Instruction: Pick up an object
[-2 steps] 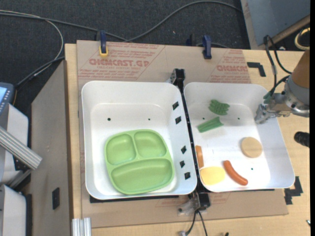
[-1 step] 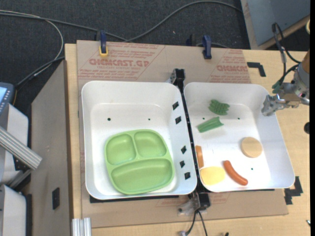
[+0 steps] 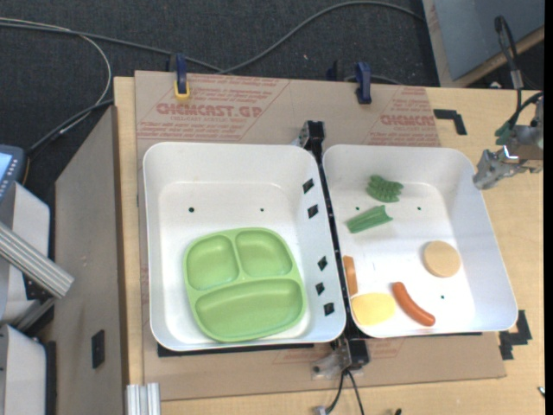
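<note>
Two shallow white bins are sitting side by side on the bench (image 3: 259, 102), which is showing a brown cardboard surface with red lettering. The left bin (image 3: 164, 232) is carrying a light green divided plate (image 3: 245, 282) with three compartments, lying toward 6 o'clock in that bin. The right bin (image 3: 467, 197) is holding the small toy foods. A ridged dark green piece (image 3: 384, 188) is lying toward 12 o'clock, and a flatter green pod-like piece (image 3: 369, 220) is lying just beside it at 7 o'clock. A round tan disc (image 3: 441, 258) is resting toward 3 o'clock. A red-orange sausage (image 3: 414, 304) is lying slantwise toward 5 o'clock, apart from the disc. A yellow rounded piece (image 3: 372, 308) is sitting near 7 o'clock, and a thin orange stick (image 3: 350, 276) is lying along the left wall just above it, possibly touching it.

The gripper (image 3: 494, 168) is hovering at the 2 o'clock corner of the right bin, over its rim; it is looking grey and blurred there, so whether it is released or clenched cannot be told. Nothing is showing between its tips.

Blue clamps (image 3: 181, 74) are gripping the board's far edge.
</note>
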`<state>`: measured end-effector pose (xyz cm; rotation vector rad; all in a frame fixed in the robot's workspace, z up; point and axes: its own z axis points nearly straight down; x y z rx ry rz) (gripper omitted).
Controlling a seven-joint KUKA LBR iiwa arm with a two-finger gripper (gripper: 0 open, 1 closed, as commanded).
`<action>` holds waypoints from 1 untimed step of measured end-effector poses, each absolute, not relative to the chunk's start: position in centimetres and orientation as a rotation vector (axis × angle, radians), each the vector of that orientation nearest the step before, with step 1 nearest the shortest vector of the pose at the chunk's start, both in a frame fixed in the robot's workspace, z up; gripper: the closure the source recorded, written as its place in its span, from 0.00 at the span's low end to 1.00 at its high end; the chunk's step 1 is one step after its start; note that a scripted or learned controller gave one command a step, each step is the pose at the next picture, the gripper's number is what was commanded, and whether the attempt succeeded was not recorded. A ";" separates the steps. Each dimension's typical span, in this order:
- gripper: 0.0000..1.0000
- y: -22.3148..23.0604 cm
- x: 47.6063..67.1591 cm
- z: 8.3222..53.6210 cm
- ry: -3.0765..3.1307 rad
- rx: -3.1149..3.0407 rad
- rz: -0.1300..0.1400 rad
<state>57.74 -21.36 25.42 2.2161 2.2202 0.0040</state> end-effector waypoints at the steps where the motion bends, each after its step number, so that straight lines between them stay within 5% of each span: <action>1: 1.00 -16.2 57.7 24.0 2.228 2.219 0.000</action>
